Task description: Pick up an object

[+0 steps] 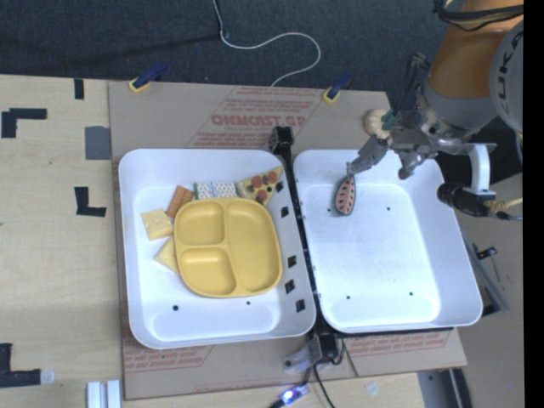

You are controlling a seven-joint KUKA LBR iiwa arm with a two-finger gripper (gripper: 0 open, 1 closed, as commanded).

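Two shallow white bins sit side by side on a cardboard sheet [246, 113] printed with faint red lettering, reversed and too pale to read; the sheet is held at its upper edge by a yellow-and-blue clamp [147, 77] at upper left and a second clamp [337, 85] at upper centre. The sheet lies on a light wooden surface [51, 253] marked with black tape pieces, and dark carpet fills the top of the frame, crossed by a thin white cable [272, 41]. The left bin [140, 313] holds a yellow divided plate [228, 246] with three compartments, lying over several small toy food pieces: tan crackers [156, 223] at its left, an orange-brown piece [179, 199] above them, and a pizza-like slice [262, 183] at the upper right of the plate. The right bin [425, 304] carries one object, a watermelon-slice toy [344, 195], reddish with dark seeds, in the bin's upper left part. The grey arm with its orange band [476, 49] enters from the upper right of the frame, its wrist tilted down toward the left. The fingers of the gripper [387, 158] stand apart, one long finger [365, 157] slanting down to end just above the toy, the other [408, 161] well to its right; the toy is not clamped between them.
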